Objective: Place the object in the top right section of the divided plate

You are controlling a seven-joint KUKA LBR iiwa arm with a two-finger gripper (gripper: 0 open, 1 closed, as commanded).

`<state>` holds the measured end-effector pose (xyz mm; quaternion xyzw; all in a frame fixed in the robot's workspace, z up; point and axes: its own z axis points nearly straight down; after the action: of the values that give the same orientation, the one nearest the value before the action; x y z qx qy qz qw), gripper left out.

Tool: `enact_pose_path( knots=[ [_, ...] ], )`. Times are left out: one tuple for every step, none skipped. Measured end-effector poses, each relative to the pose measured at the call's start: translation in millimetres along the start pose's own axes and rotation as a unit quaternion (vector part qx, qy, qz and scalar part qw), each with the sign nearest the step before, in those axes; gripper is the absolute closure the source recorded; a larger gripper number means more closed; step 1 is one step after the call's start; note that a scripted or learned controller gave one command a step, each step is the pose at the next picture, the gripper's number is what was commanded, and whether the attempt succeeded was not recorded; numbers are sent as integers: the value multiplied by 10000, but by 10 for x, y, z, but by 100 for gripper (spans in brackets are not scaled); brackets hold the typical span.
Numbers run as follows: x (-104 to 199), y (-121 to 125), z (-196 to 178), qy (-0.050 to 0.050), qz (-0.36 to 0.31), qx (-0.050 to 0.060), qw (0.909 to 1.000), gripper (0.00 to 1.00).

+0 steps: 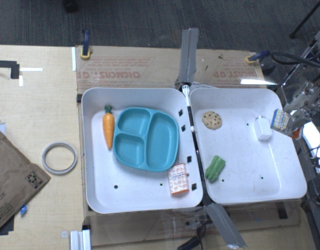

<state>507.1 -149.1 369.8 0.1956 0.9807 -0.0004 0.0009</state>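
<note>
A teal divided plate (pixel 146 138) lies in the left bin (pixel 92 155); its large section is on the right and two smaller ones are on the left. An orange carrot (pixel 108 128) lies just left of the plate. A small pink and white box (pixel 178 179) sits at the plate's lower right. In the right bin (pixel 284 184) are a cookie (pixel 212 120), a green pod (pixel 215 168) and a white block (pixel 263 128). My gripper (pixel 296 114) hangs over the right bin's right rim. A small blue and white packet (pixel 280 120) sits right against it.
A roll of tape (pixel 59 157) and a brown cardboard box (pixel 11 184) lie on the bench left of the bins. Clamps (pixel 85 45) hold the cardboard sheet behind the bins. Cables and arm hardware (pixel 305 82) crowd the far right.
</note>
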Motion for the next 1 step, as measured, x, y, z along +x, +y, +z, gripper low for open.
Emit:
enact_pose_path(
  knots=[
    [-621,-260,-113,-12,-1196,-4,9928,100]
  ],
)
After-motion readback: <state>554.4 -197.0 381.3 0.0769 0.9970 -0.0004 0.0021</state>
